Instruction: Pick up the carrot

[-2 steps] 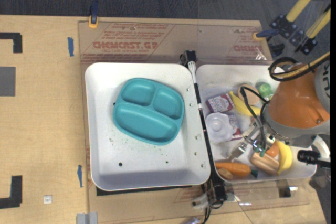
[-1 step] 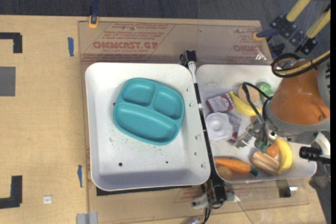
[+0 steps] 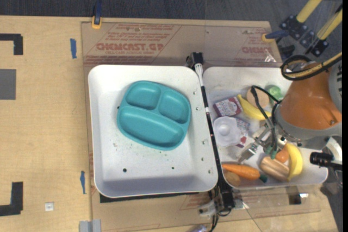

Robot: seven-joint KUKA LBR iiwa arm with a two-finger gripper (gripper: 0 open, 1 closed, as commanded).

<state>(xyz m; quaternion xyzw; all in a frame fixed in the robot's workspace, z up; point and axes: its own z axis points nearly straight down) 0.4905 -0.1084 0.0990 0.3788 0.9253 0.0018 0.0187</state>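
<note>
The orange carrot point(image 3: 242, 171) lies on its side along the front wall of the right bin point(image 3: 217, 80), its tip pointing left. My gripper point(image 3: 260, 144) hangs just above and to the right of it, over the clutter in the bin's middle. It is open, with nothing between its fingers. The grey arm with its orange band point(image 3: 310, 103) covers the bin's right part.
Near the carrot are a tan bread roll point(image 3: 274, 167), a banana point(image 3: 294, 158), a second banana point(image 3: 251, 108), a white cup point(image 3: 224, 129), a purple packet point(image 3: 228, 107) and a green item point(image 3: 275, 92). The left bin point(image 3: 103, 133) holds a teal divided plate point(image 3: 154, 114).
</note>
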